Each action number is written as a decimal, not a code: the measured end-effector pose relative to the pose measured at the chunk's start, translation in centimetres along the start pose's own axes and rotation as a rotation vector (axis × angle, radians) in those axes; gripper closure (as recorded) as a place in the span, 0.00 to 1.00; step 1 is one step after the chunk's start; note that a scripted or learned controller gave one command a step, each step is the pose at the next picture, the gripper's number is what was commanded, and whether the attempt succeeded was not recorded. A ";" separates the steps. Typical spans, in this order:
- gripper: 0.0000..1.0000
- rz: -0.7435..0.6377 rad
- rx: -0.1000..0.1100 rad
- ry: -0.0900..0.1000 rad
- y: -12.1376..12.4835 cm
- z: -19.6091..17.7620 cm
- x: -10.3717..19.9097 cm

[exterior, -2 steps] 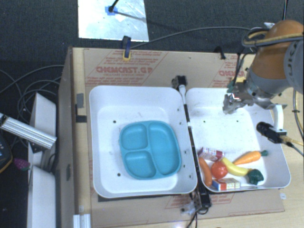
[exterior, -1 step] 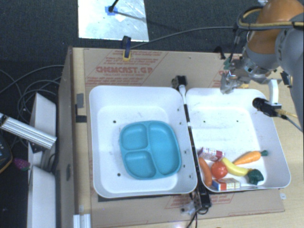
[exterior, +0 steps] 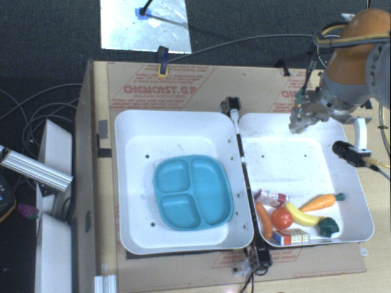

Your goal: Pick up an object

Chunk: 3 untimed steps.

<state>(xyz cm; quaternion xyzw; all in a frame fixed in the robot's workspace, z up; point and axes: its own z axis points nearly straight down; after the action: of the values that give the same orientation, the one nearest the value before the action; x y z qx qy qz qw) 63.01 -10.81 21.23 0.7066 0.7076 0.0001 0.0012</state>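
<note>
- Two white bins are set side by side on the bench; a blue divided plate [exterior: 192, 191] is seen in the left bin [exterior: 131, 163].
- Toy food is gathered at the near edge of the right bin [exterior: 293, 157]: a carrot [exterior: 318, 202], a banana [exterior: 301, 216], a tomato [exterior: 281, 218], a green piece [exterior: 328, 226] and small packets.
- The gripper [exterior: 297, 124] is held over the right bin's far edge, well apart from the food; nothing is seen in it, and whether it is open or closed cannot be told.
</note>
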 end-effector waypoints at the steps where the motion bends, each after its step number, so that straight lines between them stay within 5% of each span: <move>1: 1.00 0.000 0.000 0.000 -1.8 -0.6 -1.9; 2: 1.00 -0.002 -0.001 0.001 0.0 -1.3 -2.8; 3: 1.00 0.000 0.000 0.000 -1.2 -0.8 -3.3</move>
<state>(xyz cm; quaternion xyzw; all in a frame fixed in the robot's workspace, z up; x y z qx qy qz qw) 61.80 -14.16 22.03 0.7067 0.7075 0.0001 0.0012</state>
